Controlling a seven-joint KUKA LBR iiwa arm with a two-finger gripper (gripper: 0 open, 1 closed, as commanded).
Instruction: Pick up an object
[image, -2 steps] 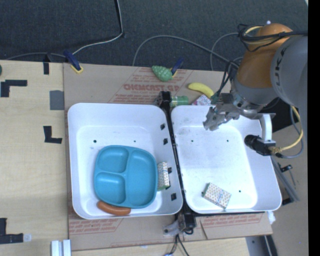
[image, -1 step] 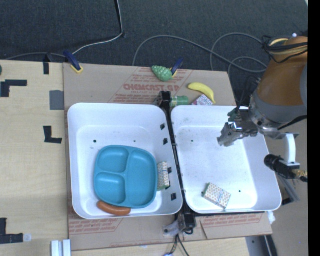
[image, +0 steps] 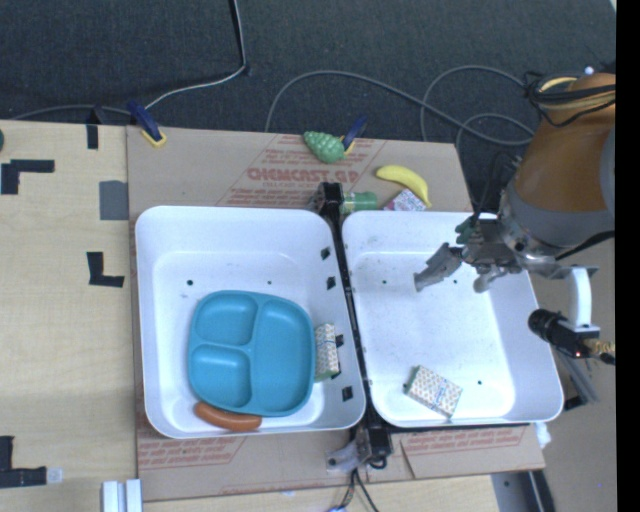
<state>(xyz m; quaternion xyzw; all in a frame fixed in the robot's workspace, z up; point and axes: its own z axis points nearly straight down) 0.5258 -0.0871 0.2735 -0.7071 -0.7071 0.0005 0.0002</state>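
Note:
My gripper (image: 458, 275) hangs over the upper right part of the right bin (image: 395, 330), its two grey fingers spread apart with nothing between them. A small patterned packet (image: 433, 390) lies on the right bin's floor near the front, well below the gripper. In the left bin (image: 165, 250) rests a blue divided plate (image: 250, 352). An orange sausage (image: 227, 417) lies at the plate's front edge. A second patterned packet (image: 326, 350) stands against the plate's right side.
Behind the bins, on the cardboard, lie a yellow banana (image: 404, 183), a green object (image: 324, 146) and a small packet (image: 405, 203). Cables loop across the dark floor at the back. A black clamp (image: 330, 198) sits where the bins meet.

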